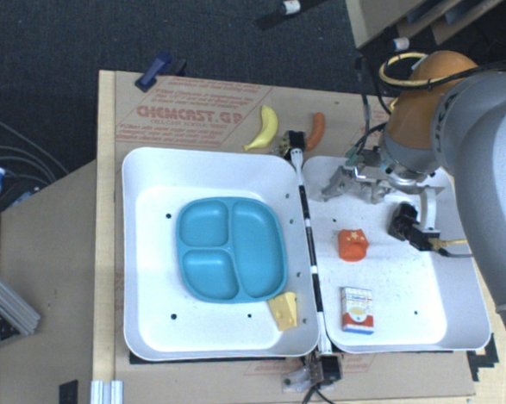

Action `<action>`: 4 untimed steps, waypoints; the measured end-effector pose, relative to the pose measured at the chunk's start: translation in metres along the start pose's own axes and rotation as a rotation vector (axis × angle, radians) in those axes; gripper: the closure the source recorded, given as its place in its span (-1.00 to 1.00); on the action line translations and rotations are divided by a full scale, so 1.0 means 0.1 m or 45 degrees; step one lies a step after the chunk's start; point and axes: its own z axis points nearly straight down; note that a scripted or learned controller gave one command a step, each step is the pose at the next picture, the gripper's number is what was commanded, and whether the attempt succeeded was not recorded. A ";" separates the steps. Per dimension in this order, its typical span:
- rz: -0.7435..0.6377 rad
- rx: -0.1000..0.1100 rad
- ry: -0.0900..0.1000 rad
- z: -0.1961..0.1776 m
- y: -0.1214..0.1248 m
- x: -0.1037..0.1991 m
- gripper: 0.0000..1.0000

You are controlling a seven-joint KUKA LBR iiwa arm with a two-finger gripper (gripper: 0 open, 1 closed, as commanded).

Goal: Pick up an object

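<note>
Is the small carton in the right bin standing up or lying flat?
Lying flat. The small carton rests on the right bin's floor with its printed face up toward the camera, apart from the orange block above it.

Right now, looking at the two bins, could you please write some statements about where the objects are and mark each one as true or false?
1. The blue divided plate lies in the left bin. True.
2. The orange block lies on the blue plate. False: it lies in the right bin, apart from the plate.
3. The small box lies in the right bin. True.
4. The yellow wedge lies in the right bin. False: it lies in the left bin, beside the plate's lower right corner.
5. The banana lies outside both bins, on the board behind them. True.
</note>
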 end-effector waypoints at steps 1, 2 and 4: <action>-0.001 -0.003 -0.002 -0.11 0.01 0.00 1.00; -0.001 -0.002 -0.002 -0.10 0.01 0.00 -1.00; 0.003 0.002 0.002 -0.09 -1.33 -0.16 1.00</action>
